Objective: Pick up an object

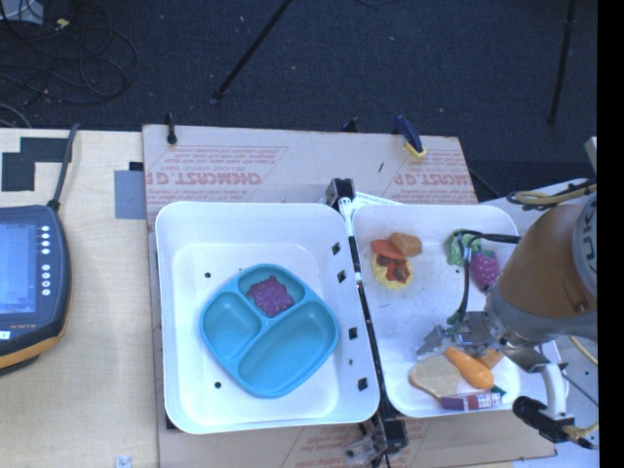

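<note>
I judge the approach step: gripper (458, 342) low beside the carrot (469, 366); its grasp state I cannot tell. Next, close squarely on it.

Two bins side by side on the desk (88, 378), touching along the middle. Left bin (185, 242): tray (269, 331) in its centre, berry (270, 294) in the tray's rear compartment. Right bin (429, 232): hotdog (394, 259) at rear left, grapes (483, 267) at rear right, carrot (469, 367) at front, bread (436, 379) touching the carrot's front-left, a bar (473, 401) just in front of both at the rim. Arm (541, 266) over the right bin's right side. Pendant (29, 283) on the desk far left, well apart from the bins.
</note>
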